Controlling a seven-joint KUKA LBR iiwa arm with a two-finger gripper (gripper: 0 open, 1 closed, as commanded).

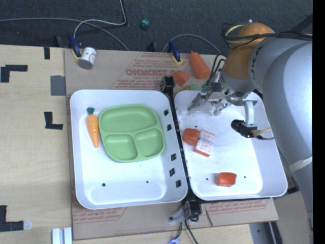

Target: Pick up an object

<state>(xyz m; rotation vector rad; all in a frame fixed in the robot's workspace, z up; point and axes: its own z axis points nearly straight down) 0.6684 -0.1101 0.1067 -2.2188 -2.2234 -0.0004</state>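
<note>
My gripper (207,105) hangs over the far end of the right bin (264,172), its two fingers spread open with only white bin floor between them. A red block (190,135) lies just below it, touching a red-and-white packet (205,143). An orange-red piece (226,179) rests near the bin's front edge. In the left bin (84,182) a green divided plate (133,132) lies beside a toy carrot (93,128).
Behind the right bin, on the cardboard, lie an orange bottle-shaped toy (199,65) and a smaller orange piece (181,78). A white can (87,57) sits at the back left. Black clips (167,83) join the bins along the middle wall.
</note>
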